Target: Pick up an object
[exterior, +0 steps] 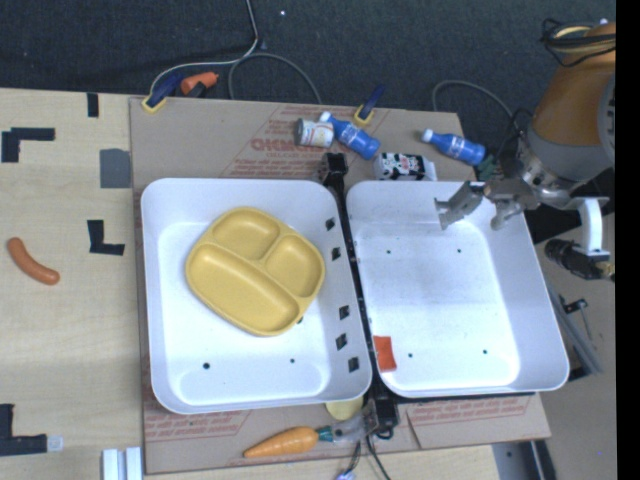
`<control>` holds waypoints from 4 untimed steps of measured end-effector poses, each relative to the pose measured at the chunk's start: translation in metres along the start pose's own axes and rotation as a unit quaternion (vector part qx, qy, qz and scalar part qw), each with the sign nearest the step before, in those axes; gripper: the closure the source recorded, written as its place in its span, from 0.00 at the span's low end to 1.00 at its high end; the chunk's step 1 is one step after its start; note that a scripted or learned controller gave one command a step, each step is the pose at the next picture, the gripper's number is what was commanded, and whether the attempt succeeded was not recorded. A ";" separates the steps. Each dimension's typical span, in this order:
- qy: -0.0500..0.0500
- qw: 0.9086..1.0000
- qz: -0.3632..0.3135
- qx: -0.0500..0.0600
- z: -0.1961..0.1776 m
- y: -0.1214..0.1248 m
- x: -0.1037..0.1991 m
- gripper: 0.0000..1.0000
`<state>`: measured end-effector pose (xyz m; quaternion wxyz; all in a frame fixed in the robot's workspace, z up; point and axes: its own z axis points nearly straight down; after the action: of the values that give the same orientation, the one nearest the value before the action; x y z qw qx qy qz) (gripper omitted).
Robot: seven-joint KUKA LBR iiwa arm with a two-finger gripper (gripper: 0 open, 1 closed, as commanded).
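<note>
Carrot (283, 443): lying on the cardboard at the bottom edge of the frame, just below the left bin (165, 298), outside both bins.

Orange tag (383, 353): sitting flat in the lower left corner of the right bin (540, 358), close against the divider; thin and flush to the floor, likely hard for fingers to get under.

Plate (256, 268): a yellow divided plate resting in the middle of the left bin, the one sizeable thing inside a bin and the likeliest target. It looks like stiff, light, smooth plastic, probably slippery. The raised rim or an inner ridge is offering the best hold; pinching the flat would likely slide off.

Open room: white floor is showing all round the plate, widest toward the bottom of the frame. The bin walls and the divider between the bins are the edges to clear.

Claw (480, 206): hanging over the upper right part of the right bin, fingers spread apart and holding nothing, well apart from the plate.

Beyond the bins: blue bottles (357, 138) are lying on the cardboard along the top; a sausage (33, 261) is lying far left.
</note>
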<state>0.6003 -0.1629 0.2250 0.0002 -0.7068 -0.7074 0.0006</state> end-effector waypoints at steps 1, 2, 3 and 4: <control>0.001 1.000 0.000 0.003 0.136 -0.036 0.030 0.00; -0.001 1.000 -0.001 -0.002 0.139 0.022 0.067 0.00; 0.000 1.000 -0.001 -0.002 0.140 0.066 0.059 0.00; -0.002 1.000 0.000 -0.002 0.139 0.059 0.068 0.00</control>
<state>0.6586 -0.0952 0.0856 -0.0020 -0.7067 -0.7075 0.0005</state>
